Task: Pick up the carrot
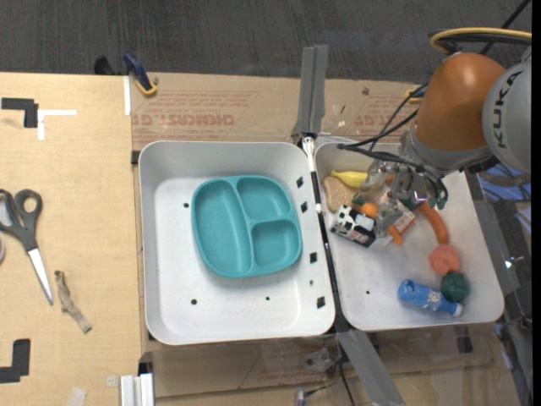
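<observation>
While hovering in the right bin, gripper sits beside carrot.

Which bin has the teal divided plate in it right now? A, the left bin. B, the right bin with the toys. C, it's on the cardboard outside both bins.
A: the teal divided plate lies flat in the left bin, while the carrot and the gripper are over in the right bin.
</observation>
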`<action>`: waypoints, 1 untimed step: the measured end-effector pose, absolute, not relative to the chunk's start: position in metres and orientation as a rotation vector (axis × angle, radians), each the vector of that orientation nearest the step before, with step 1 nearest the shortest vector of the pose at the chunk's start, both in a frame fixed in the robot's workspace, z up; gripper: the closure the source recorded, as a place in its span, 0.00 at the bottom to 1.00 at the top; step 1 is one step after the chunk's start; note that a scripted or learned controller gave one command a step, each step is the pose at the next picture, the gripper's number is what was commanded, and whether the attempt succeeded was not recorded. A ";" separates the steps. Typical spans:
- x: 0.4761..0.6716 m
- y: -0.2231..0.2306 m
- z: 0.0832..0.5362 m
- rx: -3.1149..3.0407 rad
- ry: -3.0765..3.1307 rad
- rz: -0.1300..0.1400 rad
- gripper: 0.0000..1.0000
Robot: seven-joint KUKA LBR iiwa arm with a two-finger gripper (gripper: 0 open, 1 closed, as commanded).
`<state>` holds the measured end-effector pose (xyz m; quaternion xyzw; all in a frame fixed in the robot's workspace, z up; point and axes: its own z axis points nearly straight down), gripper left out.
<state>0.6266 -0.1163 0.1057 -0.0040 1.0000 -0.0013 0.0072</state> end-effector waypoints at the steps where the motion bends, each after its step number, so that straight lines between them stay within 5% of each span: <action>1: 0.628 -0.116 0.117 -0.013 3.124 -0.005 1.00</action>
